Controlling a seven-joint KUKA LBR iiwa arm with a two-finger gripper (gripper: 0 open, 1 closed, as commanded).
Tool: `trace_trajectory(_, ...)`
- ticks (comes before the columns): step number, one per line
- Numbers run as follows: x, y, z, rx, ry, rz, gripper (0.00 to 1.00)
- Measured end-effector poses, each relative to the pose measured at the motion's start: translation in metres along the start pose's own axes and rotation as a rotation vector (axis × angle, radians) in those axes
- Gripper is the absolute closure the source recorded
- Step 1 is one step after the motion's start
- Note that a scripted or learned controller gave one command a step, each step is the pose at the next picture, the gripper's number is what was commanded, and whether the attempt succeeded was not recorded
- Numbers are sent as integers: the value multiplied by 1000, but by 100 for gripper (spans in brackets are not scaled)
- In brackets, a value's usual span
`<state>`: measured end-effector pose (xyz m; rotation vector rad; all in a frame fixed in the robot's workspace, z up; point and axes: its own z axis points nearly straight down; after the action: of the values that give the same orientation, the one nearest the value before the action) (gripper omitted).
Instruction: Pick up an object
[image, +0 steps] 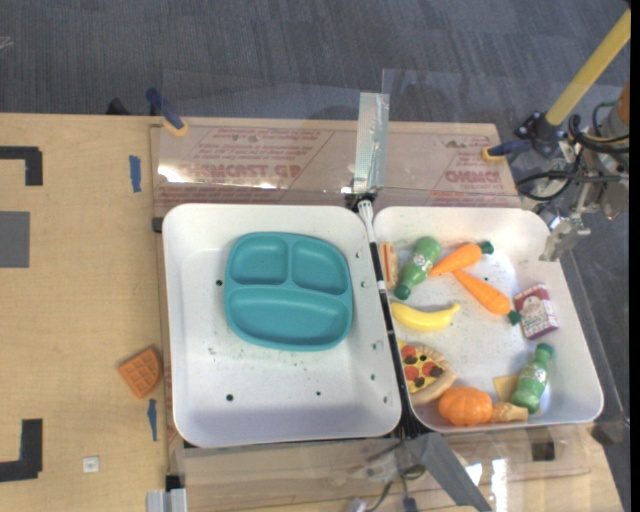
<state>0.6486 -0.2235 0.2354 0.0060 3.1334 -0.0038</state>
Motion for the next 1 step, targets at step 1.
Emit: trace_trajectory(1,9,25,127,-4,10,139,0)
